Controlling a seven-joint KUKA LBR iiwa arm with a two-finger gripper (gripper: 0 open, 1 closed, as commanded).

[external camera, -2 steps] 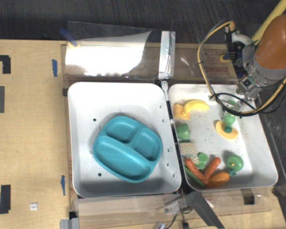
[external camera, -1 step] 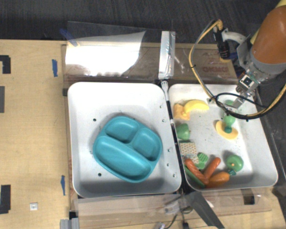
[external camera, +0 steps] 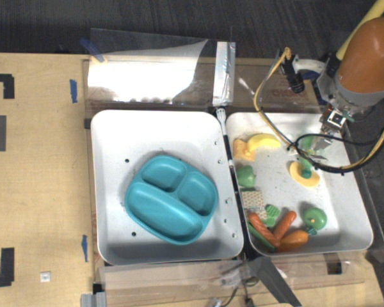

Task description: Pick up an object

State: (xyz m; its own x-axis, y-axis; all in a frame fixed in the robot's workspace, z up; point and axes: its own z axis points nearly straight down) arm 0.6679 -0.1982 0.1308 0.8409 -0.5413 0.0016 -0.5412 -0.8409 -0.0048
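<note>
Wooden tabletop (external camera: 38,190) holds two white bins; toys sit in the right bin (external camera: 355,216), and the claw (external camera: 315,147), grip unclear, should drop straight onto the yellow-green toy (external camera: 304,171).

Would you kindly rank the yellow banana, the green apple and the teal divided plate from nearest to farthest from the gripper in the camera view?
Measured from the gripper, which is over the right bin's far right part:
1. Yellow banana, at the right bin's far left.
2. Green apple, at the right bin's near right.
3. Teal divided plate, in the middle of the left bin.
</note>
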